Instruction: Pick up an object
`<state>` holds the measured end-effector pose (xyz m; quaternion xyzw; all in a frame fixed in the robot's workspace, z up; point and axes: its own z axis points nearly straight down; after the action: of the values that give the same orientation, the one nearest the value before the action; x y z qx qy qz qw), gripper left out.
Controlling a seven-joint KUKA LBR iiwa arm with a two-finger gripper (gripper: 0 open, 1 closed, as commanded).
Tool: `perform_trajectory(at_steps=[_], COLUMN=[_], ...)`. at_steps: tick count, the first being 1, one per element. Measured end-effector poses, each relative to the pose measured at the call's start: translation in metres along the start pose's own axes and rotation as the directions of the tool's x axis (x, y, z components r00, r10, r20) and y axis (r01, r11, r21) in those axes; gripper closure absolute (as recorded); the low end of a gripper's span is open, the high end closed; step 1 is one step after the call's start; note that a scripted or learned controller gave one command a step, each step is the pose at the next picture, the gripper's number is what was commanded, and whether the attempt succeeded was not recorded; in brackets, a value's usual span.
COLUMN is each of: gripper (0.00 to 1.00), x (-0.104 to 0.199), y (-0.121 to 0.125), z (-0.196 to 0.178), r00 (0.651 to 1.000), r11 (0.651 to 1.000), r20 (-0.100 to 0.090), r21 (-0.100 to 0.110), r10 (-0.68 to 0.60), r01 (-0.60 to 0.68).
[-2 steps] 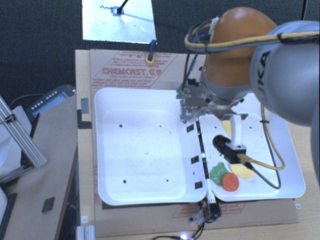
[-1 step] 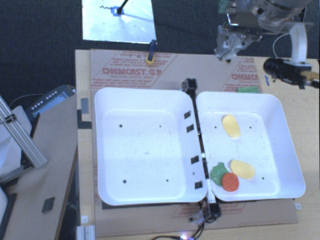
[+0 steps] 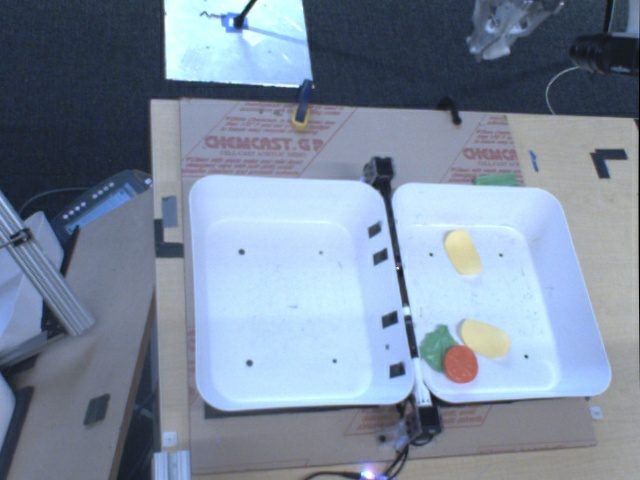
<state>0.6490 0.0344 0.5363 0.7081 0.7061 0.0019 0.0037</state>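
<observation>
Nothing is picked yet. In the right bin (image 3: 575,268), nearest, a red disc (image 3: 460,364) touches a green piece (image 3: 436,344) at its 10 o'clock; a yellow piece (image 3: 486,338) lies beside them and another (image 3: 462,252) at 12. The hand (image 3: 497,30) hangs far beyond the table (image 3: 560,143), grip unclear; next it must descend over one piece.

The hand (image 3: 497,23) sits at the top edge, which cuts off the arm above it; its fingers are too blurred to read. A green piece (image 3: 436,345) lies partly under a red disc (image 3: 460,364), its shape unclear.
</observation>
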Motion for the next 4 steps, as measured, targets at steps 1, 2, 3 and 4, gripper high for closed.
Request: perform_trajectory(at_steps=[1, 2, 3, 4], gripper=[1.00, 1.00, 1.00, 1.00], x=[0.063, 0.028, 0.077, 0.167], y=[-0.012, 0.020, -0.003, -0.001], z=[0.098, 0.102, 0.193, 0.147], r00=[1.000, 1.000, 1.000, 1.000], r11=[1.000, 1.000, 1.000, 1.000], r20=[-0.004, -0.001, -0.003, -0.008], r21=[0.016, 0.005, 0.016, 0.001], r10=[-0.012, -0.001, -0.011, -0.016], r01=[0.012, 0.001, 0.011, 0.016])
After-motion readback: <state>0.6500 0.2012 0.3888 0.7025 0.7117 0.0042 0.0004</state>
